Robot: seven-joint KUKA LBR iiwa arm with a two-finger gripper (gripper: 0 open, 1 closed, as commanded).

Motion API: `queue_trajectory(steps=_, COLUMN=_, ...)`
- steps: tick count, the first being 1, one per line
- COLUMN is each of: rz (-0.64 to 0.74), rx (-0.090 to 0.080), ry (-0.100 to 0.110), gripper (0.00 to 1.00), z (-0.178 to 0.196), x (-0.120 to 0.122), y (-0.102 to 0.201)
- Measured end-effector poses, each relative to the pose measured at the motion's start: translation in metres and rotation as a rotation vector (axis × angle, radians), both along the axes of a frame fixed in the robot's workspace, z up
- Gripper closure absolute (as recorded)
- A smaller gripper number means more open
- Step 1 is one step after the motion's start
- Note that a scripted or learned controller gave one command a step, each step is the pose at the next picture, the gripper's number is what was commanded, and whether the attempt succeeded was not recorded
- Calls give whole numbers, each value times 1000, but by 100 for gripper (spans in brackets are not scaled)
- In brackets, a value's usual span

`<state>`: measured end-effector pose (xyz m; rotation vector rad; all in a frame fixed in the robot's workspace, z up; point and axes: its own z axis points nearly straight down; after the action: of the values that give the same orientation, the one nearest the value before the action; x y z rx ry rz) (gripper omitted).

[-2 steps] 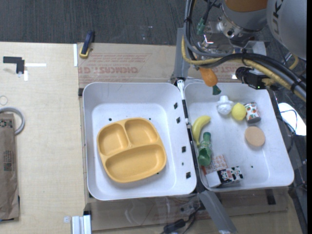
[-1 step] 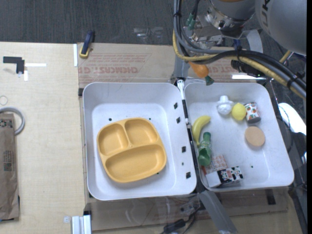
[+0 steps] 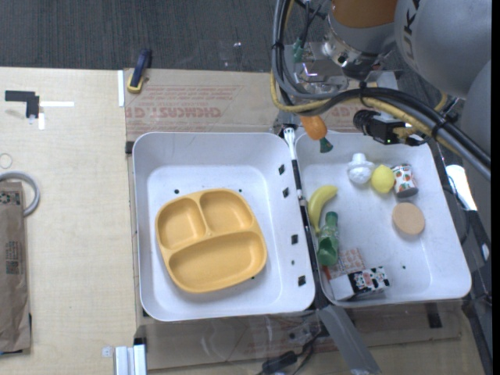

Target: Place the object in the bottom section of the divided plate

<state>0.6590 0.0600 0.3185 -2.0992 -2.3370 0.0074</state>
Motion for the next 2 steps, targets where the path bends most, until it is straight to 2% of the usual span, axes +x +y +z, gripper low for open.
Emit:
queue_trajectory(steps=1, rz=91, rx=1, ry=2, gripper=100, z=-113, x=-142, y=40)
queue_trajectory(steps=2, rz=46, rx=0, ry=-2, gripper=100, z=-90, x=-69, y=83)
